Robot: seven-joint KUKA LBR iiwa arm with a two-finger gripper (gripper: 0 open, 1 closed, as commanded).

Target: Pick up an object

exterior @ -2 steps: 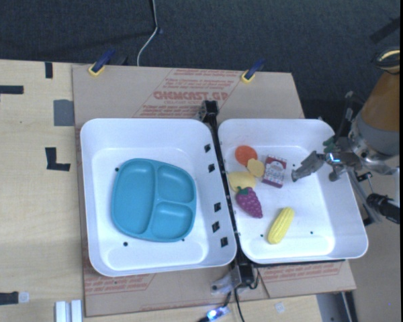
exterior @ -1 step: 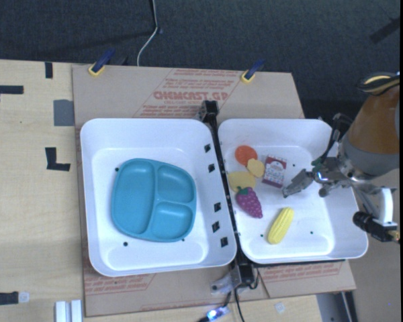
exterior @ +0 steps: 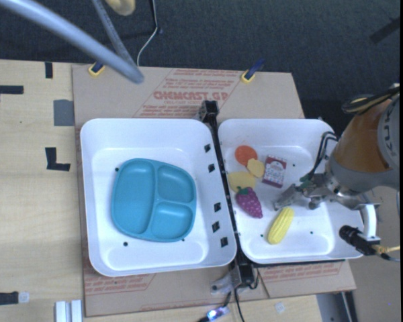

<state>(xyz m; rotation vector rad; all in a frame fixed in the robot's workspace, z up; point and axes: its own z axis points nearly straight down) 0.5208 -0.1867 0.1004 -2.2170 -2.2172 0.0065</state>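
Camera view: corn cob [exterior: 280, 225] lies slanted, tip toward upper right, below the gripper [exterior: 290, 196], whose grip state cannot be told.

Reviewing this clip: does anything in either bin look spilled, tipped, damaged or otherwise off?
Nothing stands out. The blue divided plate lies flat in the left bin. In the right bin the toy grapes, corn cob, small red box and orange and yellow pieces lie loosely clustered, intact. The gripper sits low beside them.

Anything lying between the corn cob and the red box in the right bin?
No: in the camera view, bare white bin floor separates the corn cob from the red box. The gripper reaches in just right of that stretch.
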